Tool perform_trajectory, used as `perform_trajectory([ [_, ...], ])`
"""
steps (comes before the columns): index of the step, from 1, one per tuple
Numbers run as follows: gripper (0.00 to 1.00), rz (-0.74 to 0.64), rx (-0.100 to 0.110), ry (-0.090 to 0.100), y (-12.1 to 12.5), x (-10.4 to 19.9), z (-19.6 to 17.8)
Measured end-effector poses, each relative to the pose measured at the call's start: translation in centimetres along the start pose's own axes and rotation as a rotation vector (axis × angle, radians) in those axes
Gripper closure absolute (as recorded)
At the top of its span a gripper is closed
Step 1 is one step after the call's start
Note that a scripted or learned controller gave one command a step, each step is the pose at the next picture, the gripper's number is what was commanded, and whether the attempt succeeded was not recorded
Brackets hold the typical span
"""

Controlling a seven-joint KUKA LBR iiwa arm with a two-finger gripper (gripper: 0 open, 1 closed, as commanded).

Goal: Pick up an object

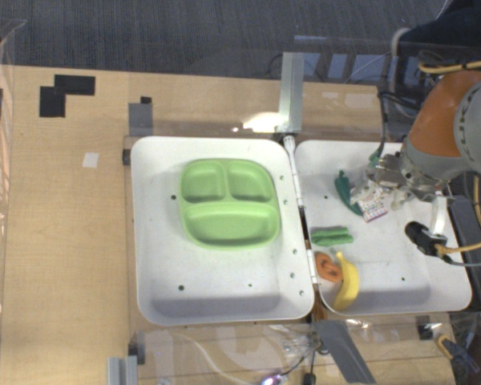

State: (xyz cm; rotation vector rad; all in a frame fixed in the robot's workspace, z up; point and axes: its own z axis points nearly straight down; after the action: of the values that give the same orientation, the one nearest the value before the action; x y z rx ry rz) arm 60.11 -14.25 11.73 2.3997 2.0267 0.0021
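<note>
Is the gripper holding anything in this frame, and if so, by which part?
It cannot be told. The gripper is low in the right bin, at a small white object beside the dark green item, but no grasp is visible.

place: robot lab — bench [64, 215] | two bins [152, 239] | clear guard panel [0, 135]

Right bin [433, 295], lower right of frame, contents:
- banana [347, 281], yellow, curved, lower left corner;
- orange piece [329, 267], touching banana;
- green pod [331, 235], flat, left side;
- dark green item [345, 189], upper centre.
</note>
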Motion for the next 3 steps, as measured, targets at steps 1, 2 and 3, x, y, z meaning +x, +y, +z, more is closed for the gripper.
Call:
perform_trajectory([
  [1, 0.0, -0.016, -0.008, -0.001, 3.9, -0.4, 2.8],
  [2, 0.0, 0.08, 0.012, 0.009, 5.2, -0.6, 2.9],
  [3, 0.0, 0.029, -0.008, -0.002, 2.6, 0.0, 2.8],
])
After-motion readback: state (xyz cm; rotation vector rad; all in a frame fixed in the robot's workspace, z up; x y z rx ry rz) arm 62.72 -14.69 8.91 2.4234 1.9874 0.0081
